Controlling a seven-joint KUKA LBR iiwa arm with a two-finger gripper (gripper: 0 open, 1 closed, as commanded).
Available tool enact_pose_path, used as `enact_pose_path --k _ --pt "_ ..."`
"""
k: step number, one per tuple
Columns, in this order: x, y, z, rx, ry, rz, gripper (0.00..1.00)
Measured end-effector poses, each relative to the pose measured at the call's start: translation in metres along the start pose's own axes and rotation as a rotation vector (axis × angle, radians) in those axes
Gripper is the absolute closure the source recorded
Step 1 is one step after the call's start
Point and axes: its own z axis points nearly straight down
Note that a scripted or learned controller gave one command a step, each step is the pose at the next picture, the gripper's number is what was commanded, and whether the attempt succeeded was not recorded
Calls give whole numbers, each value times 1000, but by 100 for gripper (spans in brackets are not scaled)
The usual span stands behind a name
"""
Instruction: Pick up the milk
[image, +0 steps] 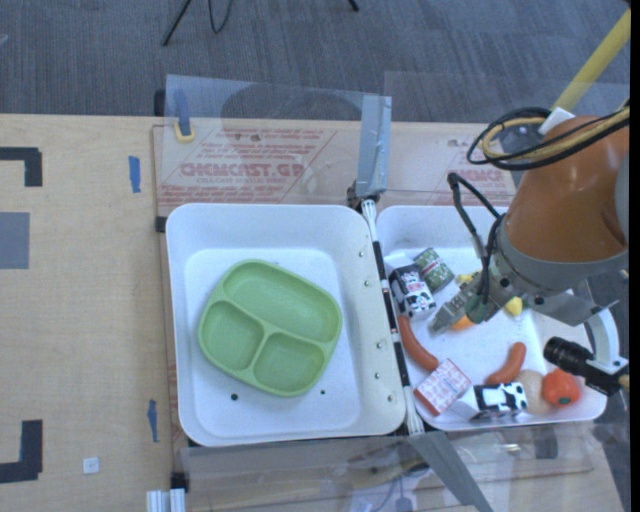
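A small black-and-white cow-patterned milk carton (412, 291) lies in the right bin (580, 415) near its left wall. A second cow-patterned carton (500, 398) lies near that bin's front edge. My gripper (450, 312) hangs low over the middle of the right bin, just right of the first carton and slightly nearer the front. It points down and to the left. Nothing visible is held in it. The arm's orange band and grey wrist hide the bin's right rear part.
A green can (433, 268) lies behind the gripper. Two red sausages (418, 345) (504, 363), a pink box (442, 385), a tomato-like piece (562, 388) and a yellow item (514, 306) share the right bin. The left bin (190, 330) holds a green divided plate (270, 327).
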Motion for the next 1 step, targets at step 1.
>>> enact_pose_path --k 1 --pt "25 -1 -21 -2 -3 175 100"
